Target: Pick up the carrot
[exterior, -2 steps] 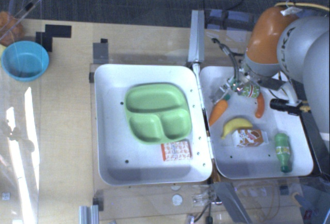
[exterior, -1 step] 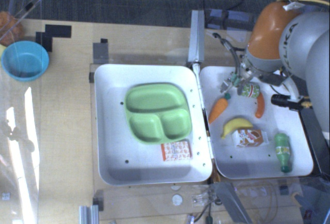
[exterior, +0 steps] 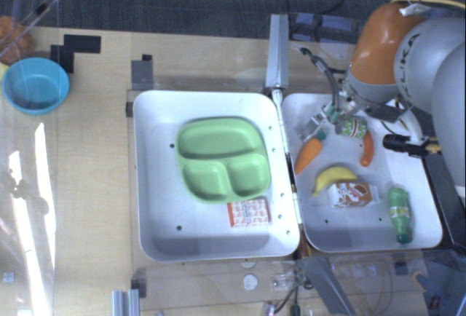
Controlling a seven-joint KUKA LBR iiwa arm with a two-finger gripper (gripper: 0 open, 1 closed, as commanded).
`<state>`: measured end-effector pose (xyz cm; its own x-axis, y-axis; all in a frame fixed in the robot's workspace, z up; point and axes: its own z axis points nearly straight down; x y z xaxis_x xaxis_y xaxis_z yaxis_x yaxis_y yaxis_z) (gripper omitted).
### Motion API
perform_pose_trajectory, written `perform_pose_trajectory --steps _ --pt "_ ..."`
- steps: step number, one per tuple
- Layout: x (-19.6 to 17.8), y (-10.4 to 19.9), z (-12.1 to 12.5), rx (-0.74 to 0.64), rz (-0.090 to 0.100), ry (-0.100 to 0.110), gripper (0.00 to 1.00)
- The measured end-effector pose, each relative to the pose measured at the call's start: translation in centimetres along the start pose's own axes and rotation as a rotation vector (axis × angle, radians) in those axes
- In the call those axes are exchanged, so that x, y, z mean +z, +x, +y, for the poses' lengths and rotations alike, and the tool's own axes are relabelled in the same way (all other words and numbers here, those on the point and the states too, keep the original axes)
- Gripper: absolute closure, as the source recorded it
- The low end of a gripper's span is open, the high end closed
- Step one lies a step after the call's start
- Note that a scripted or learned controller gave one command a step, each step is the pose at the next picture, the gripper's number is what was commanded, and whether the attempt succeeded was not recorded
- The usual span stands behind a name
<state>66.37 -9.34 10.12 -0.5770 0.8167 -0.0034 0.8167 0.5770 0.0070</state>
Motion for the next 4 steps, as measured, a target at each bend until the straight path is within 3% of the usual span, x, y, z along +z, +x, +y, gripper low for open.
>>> perform_pose_trajectory --steps 1,2,3,4 --pt "1.5 -0.8 -0.7 -0.275 0.026 0.028 0.0" --pt "1.1 4.8 -5.3 -0.211 -0.002 -0.001 0.0" --pt "-0.2 4.8 -4.9 -0.212 -0.007 -0.009 1.0" --pt "1.2 2.1 -3.9 0.355 -0.003 -0.002 1.0"
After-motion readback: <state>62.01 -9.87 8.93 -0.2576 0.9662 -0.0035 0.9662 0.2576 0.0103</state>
